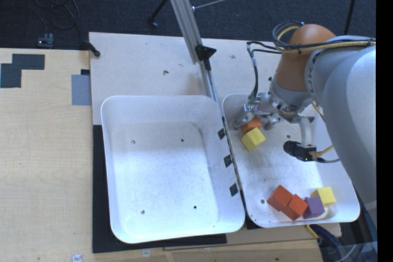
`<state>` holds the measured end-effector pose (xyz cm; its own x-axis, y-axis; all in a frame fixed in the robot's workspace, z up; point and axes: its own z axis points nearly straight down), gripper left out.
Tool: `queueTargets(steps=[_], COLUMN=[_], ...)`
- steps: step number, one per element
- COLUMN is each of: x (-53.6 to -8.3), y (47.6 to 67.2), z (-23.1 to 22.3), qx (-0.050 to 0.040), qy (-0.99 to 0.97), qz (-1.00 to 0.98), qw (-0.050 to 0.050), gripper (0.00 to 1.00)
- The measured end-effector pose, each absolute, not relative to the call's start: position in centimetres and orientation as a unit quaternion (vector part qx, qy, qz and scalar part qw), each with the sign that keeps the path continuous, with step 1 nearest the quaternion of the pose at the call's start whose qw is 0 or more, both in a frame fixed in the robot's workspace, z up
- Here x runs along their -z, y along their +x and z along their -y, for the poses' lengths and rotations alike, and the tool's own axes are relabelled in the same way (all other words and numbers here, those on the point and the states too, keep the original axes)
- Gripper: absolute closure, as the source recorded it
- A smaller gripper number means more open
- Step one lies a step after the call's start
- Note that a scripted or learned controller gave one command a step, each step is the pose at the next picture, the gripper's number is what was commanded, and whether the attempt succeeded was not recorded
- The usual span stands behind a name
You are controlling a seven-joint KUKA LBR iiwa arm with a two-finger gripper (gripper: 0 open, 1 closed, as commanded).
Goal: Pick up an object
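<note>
Pincer (253,121) low near the right white bin's (350,215) far-left corner — I can't tell its opening | small orange block (250,126) right at its tip, yellow cube (253,138) touching just nearward | I'd target orange — grasp unconfirmed

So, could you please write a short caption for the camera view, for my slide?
KUKA arm's gripper poised over a yellow block in the right bin; four more blocks lie near its front edge.
</note>
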<state>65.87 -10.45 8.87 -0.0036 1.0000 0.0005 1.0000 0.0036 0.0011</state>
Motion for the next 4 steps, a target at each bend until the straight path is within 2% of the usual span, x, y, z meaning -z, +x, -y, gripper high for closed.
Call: queueTargets(steps=[1,2,3,4], x=[-10.0,-10.1,-14.0,-19.3], y=[65.7,59.6,60.1,58.7], z=[10.4,13.0,13.3,6.4], qx=[0.0022,0.0029,0.0001,-0.0007], qy=[0.704,0.708,0.708,0.705], qz=[-0.711,-0.706,-0.706,-0.709], qw=[-0.001,-0.003,0.000,0.000], gripper=[1.00,1.00,1.00,1.00])
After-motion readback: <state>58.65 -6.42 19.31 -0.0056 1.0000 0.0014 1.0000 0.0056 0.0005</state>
